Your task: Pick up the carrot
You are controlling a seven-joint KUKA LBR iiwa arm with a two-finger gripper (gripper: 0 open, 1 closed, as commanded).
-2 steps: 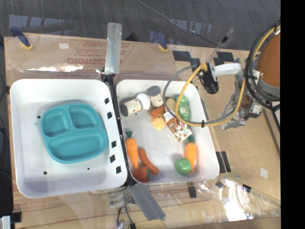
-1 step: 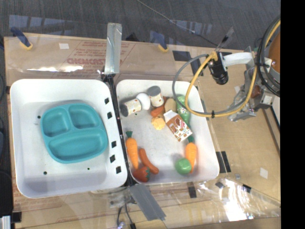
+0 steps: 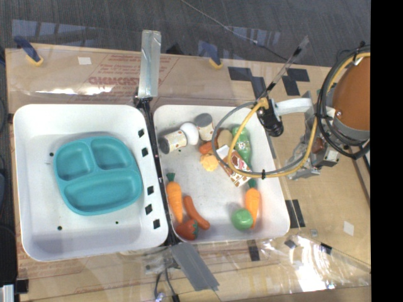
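The carrot (image 3: 252, 200) lies against the right bin's (image 3: 277, 222) right wall near its front corner, touching a green ball (image 3: 242, 219), while the arm (image 3: 352, 99) hangs outside that bin's right edge, apparently not yet committed to a reach.
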